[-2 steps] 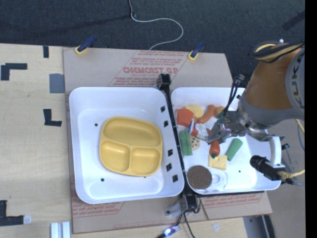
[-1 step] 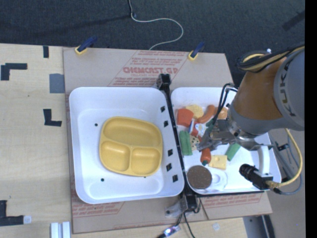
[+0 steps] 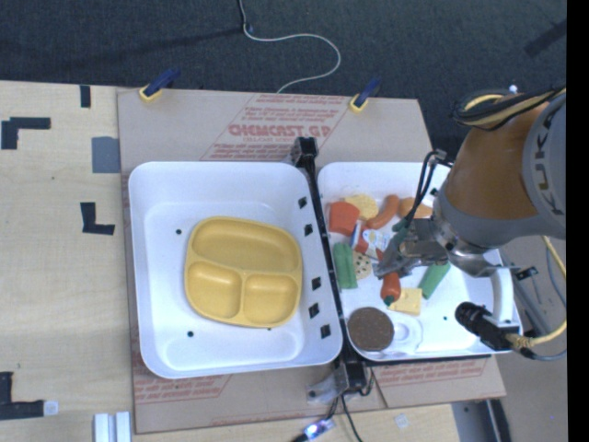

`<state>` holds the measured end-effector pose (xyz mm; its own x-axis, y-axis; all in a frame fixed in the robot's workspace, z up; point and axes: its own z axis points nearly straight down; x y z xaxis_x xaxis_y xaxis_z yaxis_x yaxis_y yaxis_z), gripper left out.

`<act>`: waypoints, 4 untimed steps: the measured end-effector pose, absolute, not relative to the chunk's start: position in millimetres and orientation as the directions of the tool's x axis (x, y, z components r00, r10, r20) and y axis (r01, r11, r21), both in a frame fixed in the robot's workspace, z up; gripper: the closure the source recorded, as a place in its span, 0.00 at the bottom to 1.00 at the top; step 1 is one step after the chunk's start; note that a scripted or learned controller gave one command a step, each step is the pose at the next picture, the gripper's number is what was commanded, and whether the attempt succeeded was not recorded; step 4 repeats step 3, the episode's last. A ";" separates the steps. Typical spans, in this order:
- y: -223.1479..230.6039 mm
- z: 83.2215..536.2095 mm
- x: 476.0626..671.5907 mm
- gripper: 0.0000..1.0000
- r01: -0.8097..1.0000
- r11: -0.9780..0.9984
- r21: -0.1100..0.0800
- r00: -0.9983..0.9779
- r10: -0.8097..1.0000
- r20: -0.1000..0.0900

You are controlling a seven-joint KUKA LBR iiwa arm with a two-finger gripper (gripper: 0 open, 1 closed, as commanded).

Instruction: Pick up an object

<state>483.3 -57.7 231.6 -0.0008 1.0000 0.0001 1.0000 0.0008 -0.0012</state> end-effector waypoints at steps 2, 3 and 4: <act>-65.6 230.6 484.5 1.00 1.000 0.001 -0.001 -0.001 1.000 0.000; -60.3 218.3 499.1 1.00 1.000 0.001 -0.003 -0.001 1.000 -0.001; -60.3 218.3 499.1 1.00 1.000 0.001 -0.003 -0.001 1.000 -0.001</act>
